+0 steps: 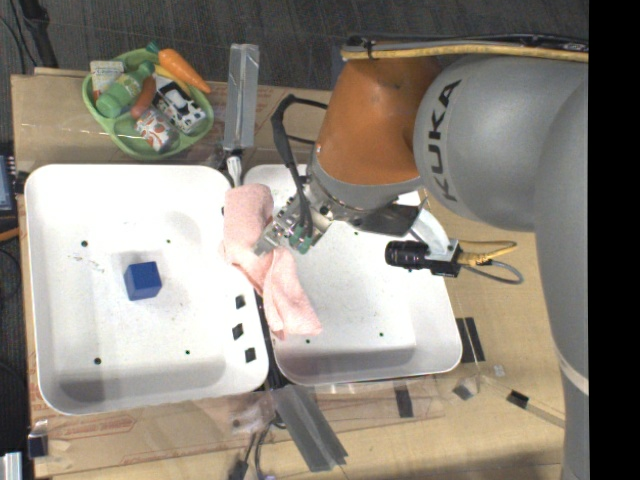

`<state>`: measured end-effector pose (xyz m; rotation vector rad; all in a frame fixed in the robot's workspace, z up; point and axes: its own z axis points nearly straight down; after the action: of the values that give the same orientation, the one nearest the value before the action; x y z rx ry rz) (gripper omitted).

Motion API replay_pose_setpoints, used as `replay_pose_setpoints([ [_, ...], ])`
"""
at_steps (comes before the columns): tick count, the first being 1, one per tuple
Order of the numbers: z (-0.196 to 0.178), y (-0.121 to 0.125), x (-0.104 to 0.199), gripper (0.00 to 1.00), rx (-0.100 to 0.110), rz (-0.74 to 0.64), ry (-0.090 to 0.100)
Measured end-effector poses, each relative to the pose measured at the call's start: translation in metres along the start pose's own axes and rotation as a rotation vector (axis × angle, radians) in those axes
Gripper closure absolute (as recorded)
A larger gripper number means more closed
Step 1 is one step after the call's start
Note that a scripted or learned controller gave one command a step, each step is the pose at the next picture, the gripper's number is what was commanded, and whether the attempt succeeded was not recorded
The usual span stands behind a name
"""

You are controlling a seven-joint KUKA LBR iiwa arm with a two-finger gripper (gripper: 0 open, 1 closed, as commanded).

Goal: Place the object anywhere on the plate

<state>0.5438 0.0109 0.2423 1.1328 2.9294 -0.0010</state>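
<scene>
Simply a small blue cube (143,279)

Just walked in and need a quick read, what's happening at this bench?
The KUKA arm reaches in over the right bin, its end effector down at a pink cloth draped across the seam between both bins. A blue cube sits in the left bin. A green bowl of toy food sits behind.

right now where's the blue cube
In the camera view the blue cube sits in the left bin, left of centre on its floor, well apart from the pink cloth draped over the divide between the bins.
</scene>
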Motion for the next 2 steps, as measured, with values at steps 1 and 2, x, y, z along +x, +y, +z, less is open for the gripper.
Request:
replay_pose_setpoints([
  [1, -0.006, 0.051, 0.024, 1.0, -0.001, -0.405, -0.001],
  [2, 0.011, 0.097, 0.052, 1.0, -0.001, -0.746, 0.0],
])
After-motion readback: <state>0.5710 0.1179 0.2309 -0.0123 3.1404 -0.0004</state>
